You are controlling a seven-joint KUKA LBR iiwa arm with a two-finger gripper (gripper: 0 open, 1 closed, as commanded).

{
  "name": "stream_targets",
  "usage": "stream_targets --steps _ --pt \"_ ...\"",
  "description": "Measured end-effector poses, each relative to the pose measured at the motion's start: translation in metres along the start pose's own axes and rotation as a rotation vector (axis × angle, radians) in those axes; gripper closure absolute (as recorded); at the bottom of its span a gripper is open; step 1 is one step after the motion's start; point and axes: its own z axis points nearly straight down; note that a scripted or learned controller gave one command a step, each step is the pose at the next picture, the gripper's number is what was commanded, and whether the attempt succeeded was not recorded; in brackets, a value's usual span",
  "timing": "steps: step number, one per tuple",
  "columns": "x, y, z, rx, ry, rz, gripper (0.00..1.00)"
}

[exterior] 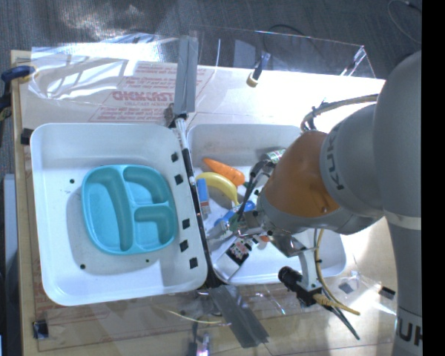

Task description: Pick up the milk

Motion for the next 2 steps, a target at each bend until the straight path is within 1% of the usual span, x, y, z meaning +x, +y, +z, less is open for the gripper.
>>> stream_targets --steps 1,2 --pt "0.002 0.001 -0.009 0.003 0.005 -0.01 1.0" --pt "0.076 0.013 -0.097 0.01 0.014 -0.156 1.0"
